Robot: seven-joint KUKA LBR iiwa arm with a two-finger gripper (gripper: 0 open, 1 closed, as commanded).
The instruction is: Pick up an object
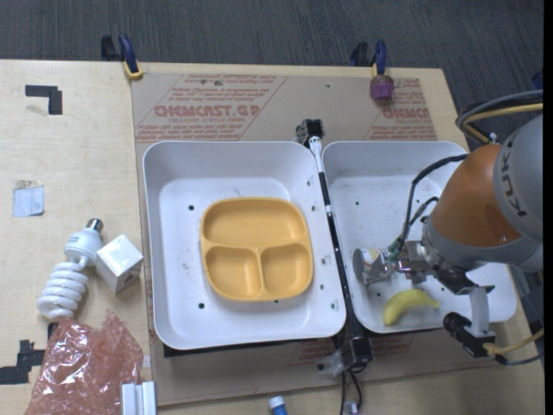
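A small yellow banana [408,304] lies near the front edge of the right bin [371,188]. My gripper [374,266] sits low in that bin, just up and to the left of the banana, close to the bin's left wall. The grey arm with its orange band [471,210] reaches in from the right and covers the bin's right half. A small yellowish bit shows at the gripper's tip; I cannot make out what it is. A yellow divided plate [257,249] lies in the middle of the left bin [173,188].
Left of the bins, on the bench, lie a spiral light bulb [69,275], a white cube [119,263] and a crumpled pink plastic bag [82,370]. A purple object [382,86] sits by the rear clamp. Cables trail at the arm's front right.
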